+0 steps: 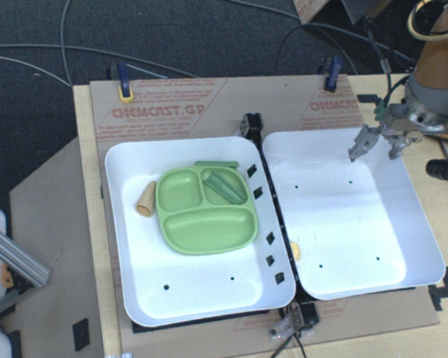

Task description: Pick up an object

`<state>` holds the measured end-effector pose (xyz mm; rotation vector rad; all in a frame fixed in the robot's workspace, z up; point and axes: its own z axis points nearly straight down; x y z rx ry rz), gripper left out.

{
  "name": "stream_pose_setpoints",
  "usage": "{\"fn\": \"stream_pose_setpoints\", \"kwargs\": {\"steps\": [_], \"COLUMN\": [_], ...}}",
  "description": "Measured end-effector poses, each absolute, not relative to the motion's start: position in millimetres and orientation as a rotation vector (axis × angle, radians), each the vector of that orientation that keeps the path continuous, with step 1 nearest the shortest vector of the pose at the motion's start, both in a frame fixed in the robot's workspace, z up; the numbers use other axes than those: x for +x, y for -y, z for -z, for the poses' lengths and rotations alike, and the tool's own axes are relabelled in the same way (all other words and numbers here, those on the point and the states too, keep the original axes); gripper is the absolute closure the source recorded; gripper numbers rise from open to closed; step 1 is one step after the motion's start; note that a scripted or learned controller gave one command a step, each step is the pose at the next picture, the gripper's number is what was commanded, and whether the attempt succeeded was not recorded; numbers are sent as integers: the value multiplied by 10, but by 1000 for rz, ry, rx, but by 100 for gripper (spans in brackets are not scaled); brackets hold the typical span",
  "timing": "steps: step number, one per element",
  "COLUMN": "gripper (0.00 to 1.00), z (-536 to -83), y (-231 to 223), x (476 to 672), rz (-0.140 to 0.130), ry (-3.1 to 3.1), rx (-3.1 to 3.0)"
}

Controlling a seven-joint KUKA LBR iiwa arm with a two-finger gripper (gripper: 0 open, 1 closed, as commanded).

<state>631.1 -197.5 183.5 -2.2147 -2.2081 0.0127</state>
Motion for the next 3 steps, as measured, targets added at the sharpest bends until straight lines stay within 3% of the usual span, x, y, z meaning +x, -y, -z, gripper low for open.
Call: {"fn": "stream_pose_setpoints", "kwargs": {"steps": [1,3], "gripper": [0,0], "z": [-1929,-824], "y": [1970,1990], "x": [6347,6396], "rz": [0,-4], "ry": [2221,2220], "rx": [-2220,-2216]}}
